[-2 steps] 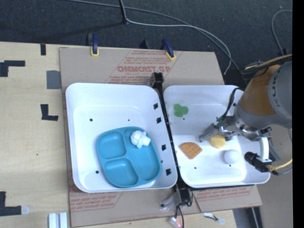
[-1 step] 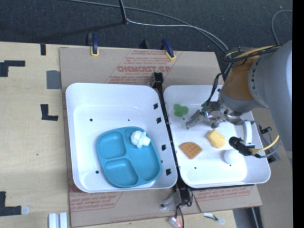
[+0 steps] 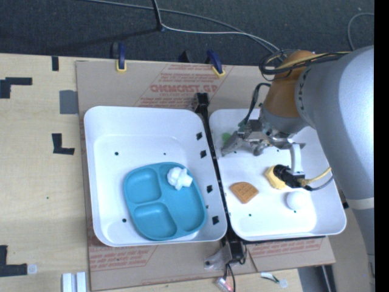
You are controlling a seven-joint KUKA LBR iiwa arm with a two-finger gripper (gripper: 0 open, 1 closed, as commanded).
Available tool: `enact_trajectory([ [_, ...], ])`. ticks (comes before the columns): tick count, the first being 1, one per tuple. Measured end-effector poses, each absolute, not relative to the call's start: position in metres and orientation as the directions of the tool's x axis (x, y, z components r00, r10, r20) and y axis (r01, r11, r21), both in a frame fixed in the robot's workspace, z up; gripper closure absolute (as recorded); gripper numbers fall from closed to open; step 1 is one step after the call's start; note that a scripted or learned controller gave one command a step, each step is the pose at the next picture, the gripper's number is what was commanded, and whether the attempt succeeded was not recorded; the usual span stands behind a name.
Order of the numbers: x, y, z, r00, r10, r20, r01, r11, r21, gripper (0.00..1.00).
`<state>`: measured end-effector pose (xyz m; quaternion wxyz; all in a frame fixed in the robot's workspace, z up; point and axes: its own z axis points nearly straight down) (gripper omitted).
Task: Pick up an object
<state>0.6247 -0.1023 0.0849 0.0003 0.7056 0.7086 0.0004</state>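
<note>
gripper (image 3: 243, 140) low in right bin (image 3: 322, 224) (near cracker (image 3: 244, 191))

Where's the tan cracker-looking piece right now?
The tan cracker lies in the right bin, near its left wall, left of the yellow object and the white ball.

Bulky grey arm (image 3: 346, 114), orange wrist band (image 3: 284, 96), black cables, possibly metallic gripper (image 3: 246, 142).

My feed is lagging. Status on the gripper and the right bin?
Gripper low over right white bin, upper left. Tan waffle-like cracker, yellow block, white ball loose on bin floor. Nothing visibly held.
</note>
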Motion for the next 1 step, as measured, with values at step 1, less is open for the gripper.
enact_trajectory([
  [1, 0.6409, -0.0953, 0.0848, -0.001, 1.0, 0.0, 1.0, 0.001, 0.0, 0.0],
])
